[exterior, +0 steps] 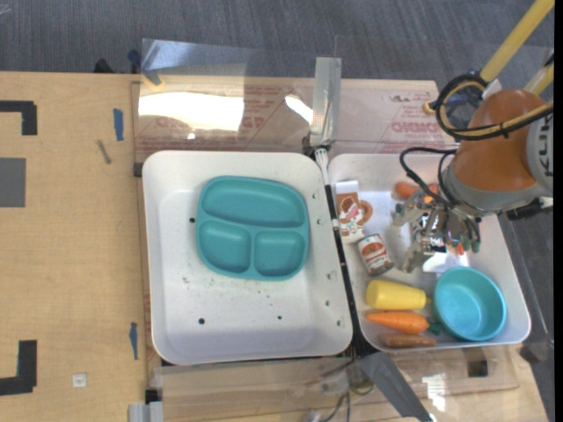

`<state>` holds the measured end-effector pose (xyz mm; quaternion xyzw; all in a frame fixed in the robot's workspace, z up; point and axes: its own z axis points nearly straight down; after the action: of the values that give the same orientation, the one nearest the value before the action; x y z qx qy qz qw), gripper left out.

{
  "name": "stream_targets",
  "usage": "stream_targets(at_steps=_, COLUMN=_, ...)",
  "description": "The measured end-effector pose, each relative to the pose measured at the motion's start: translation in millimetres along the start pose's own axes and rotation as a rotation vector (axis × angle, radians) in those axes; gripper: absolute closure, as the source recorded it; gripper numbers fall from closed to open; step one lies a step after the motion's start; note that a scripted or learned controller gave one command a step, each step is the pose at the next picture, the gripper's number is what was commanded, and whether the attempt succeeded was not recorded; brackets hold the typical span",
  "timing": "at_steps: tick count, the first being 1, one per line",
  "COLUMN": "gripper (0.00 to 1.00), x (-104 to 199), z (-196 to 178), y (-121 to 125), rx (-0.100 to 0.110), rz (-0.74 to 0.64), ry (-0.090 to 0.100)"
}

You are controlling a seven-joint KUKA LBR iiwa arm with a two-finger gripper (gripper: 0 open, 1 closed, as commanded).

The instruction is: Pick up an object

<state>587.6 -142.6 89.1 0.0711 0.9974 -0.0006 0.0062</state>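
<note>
Tool (437, 234) hovers low over the right bin (513, 262), its grip too cluttered to tell, beside a small can (376, 253) lying on its side (likely light, rigid and slick, best pinched across its round body).

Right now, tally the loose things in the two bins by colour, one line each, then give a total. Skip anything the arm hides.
Teal: 2, the divided plate in the left bin and the bowl in the right bin
Yellow: 1, the yellow cylinder
Orange: 1, the carrot
White with red print: 2, the carton and the small can
Total: 6, not counting small items half hidden under the gripper.
</note>
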Motion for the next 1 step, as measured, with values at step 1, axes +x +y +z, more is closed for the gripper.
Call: stream_targets(at_steps=1, gripper=0.0, x=-70.1, z=0.0, y=-10.4, rx=-0.006, rz=0.039, ry=0.049)
